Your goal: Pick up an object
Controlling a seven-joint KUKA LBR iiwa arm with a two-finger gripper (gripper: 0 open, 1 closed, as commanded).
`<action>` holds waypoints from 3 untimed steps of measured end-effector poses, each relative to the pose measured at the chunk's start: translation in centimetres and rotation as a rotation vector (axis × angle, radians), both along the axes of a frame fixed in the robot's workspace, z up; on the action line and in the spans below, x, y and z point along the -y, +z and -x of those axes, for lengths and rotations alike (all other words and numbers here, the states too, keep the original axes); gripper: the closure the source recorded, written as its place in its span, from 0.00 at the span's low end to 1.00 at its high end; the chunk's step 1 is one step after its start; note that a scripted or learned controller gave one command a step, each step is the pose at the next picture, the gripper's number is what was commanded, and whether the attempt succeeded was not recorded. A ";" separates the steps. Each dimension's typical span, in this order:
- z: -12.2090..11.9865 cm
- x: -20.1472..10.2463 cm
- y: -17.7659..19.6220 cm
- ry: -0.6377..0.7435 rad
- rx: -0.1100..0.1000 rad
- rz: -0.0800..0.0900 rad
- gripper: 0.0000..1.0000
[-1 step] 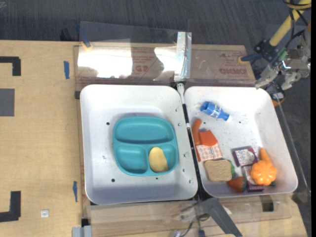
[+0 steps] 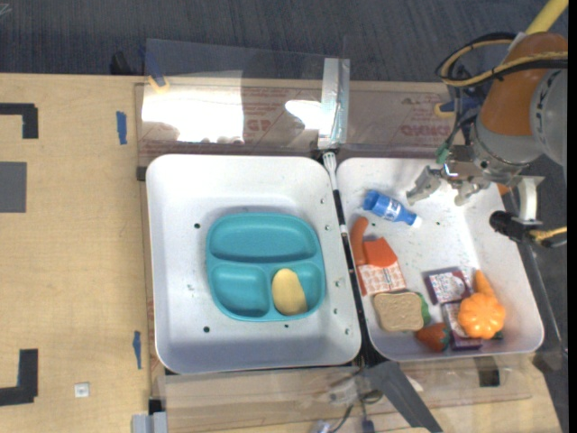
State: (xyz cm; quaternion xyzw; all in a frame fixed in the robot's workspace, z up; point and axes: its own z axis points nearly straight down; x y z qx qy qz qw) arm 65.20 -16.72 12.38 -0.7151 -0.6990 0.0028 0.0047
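While open, fingers [image 2: 444, 188] beside blue bottle [image 2: 389, 207]

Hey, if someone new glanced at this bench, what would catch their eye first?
Probably the teal divided tray in the middle of the left bin, with a yellow potato in its lower right compartment. Next, the clutter along the near side of the right bin: an orange pumpkin, a slice of bread and a blue bottle farther back. The tool hangs open over that bin's far edge, holding nothing.

A potato [image 2: 288, 291] lies in the tray [image 2: 236, 242], left bin [image 2: 171, 242].
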 end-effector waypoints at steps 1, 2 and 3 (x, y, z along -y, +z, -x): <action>-1.4 -5.7 -3.7 0.114 0.014 0.003 0.00; -1.6 -5.8 -2.4 0.115 0.020 0.004 1.00; -1.6 -2.6 2.9 0.338 0.019 0.005 1.00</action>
